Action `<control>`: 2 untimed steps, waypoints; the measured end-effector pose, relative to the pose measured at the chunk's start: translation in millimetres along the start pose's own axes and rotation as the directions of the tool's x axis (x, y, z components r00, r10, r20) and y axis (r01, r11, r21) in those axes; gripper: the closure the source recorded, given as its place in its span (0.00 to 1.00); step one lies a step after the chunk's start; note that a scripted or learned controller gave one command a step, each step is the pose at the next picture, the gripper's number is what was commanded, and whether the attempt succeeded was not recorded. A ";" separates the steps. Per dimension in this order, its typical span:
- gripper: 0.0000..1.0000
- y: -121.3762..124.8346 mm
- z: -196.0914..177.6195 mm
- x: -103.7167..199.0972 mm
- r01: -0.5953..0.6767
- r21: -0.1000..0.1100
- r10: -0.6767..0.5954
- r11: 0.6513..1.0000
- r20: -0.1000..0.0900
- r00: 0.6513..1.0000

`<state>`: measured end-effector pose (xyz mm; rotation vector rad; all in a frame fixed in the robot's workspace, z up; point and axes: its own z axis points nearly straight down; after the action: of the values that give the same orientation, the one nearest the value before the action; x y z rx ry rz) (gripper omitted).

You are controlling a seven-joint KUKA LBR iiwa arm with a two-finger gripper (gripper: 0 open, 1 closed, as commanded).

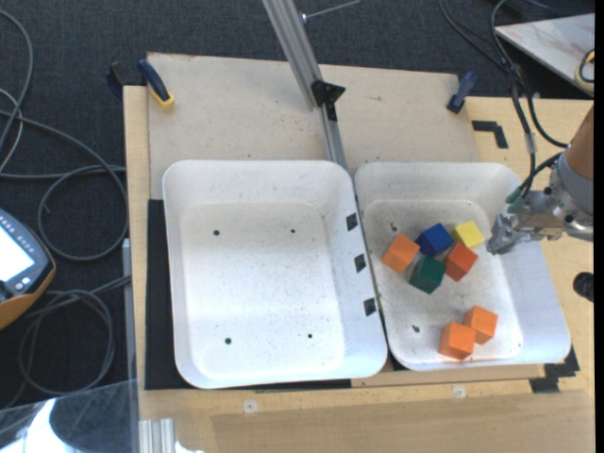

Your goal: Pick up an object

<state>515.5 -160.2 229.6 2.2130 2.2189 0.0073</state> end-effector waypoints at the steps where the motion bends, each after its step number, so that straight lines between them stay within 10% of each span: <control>1: 1.00 -0.1 22.0 0.3 -0.002 0.012 0.002 1.000 -0.003 1.000; 2: 1.00 14.3 20.9 54.6 0.004 0.008 -0.004 1.000 -0.005 1.000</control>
<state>529.9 -105.7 208.7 2.2148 2.2300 0.0042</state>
